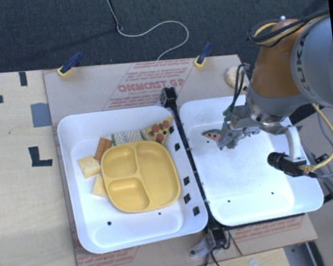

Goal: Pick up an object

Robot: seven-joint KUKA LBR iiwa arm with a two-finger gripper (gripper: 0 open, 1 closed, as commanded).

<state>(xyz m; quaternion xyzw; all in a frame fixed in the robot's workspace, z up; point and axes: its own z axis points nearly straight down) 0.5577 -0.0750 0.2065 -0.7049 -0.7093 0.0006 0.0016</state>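
A small reddish-brown toy food piece lies in the right bin, near its upper left. My gripper hangs low over that bin, just to the right of the piece and seemingly touching its end. The grey arm with its orange band reaches in from the right and covers the bin's upper right part. In the left bin rests a yellow divided plate with several toy foods around it: a pizza slice, a brown cracker and pale yellow blocks.
A black divider runs between the two bins. A black cable plug hangs from the arm over the right bin's right side. Blue-and-yellow clamps hold the cardboard sheet at the back.
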